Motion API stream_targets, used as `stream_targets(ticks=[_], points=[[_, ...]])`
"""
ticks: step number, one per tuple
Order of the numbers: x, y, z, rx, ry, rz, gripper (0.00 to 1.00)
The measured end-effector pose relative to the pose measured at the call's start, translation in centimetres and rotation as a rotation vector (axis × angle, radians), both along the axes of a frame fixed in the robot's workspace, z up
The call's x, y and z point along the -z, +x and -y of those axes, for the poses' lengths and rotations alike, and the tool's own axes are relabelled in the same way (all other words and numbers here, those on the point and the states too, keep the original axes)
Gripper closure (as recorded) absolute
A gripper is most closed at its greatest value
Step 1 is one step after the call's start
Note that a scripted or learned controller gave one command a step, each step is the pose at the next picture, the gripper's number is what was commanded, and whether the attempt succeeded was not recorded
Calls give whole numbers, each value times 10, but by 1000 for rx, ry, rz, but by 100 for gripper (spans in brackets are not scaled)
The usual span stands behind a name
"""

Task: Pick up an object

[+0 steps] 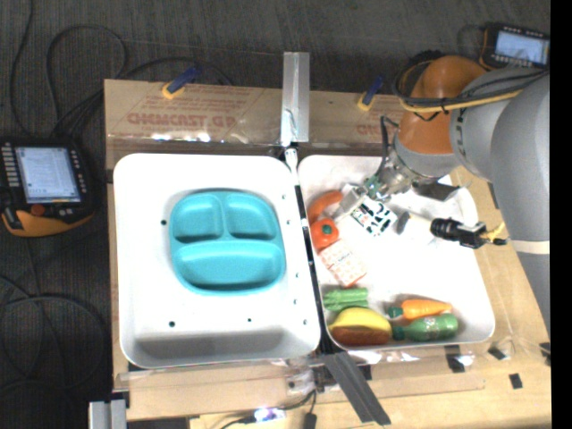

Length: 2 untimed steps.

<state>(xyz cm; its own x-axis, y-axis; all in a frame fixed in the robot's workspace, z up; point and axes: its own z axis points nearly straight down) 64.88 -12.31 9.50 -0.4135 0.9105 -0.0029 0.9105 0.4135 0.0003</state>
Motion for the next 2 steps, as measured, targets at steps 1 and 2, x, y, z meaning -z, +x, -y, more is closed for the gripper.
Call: stream_targets(ticks=[1,2], points=[[-10,1,-2,-1,4,4,100],[-26,5,1,-141,-1,-1,100]])
